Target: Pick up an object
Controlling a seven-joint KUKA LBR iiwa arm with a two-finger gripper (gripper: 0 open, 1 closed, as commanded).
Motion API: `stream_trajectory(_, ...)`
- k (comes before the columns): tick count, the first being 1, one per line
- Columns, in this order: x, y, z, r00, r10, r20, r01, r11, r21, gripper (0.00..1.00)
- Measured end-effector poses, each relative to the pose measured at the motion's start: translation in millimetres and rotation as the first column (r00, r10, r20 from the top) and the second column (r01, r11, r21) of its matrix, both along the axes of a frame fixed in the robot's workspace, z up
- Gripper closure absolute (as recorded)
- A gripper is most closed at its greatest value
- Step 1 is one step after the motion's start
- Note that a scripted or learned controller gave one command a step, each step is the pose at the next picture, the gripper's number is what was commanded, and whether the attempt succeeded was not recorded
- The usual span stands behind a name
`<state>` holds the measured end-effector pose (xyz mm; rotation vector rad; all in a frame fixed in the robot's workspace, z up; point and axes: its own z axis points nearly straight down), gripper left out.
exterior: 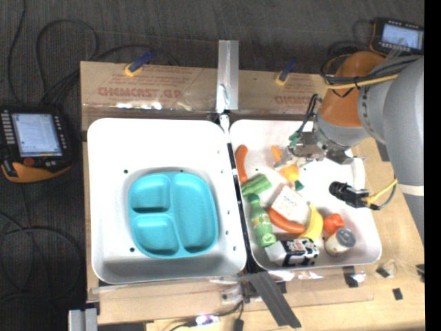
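The pile of small objects [293, 216] is heaped in the right bin [365, 250], mostly toward its left and near sides. In it, a curved orange sausage-like piece [241, 163] is seen against the dividing wall, a green ridged piece [256, 185] beside it, and a green bottle [262, 226] below that. A white, flat-faced block [289, 202] is laid over a smooth orange-red strip [286, 223], with a yellow banana shape [314, 225] to the right. A dark box with a printed label [298, 252] and a round-capped pale item [340, 240] are set at the near edge.

The gripper [302, 147] is lowered into the far part of the right bin, over a small orange and yellow piece [289, 167]; whether its fingers are apart or together cannot be told. The grey arm [403, 116] is bent in from the right, its orange band [348, 102] above the wrist.

A glossy teal plate with three compartments [172, 212] is seated in the left bin [110, 150].
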<state>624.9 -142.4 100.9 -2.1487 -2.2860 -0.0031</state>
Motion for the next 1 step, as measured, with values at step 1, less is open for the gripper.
stream_trajectory(1, 24.8, 45.0, 158.2, 1.0, -0.013, 0.001, 0.013, 1.0, -0.007, 1.0)
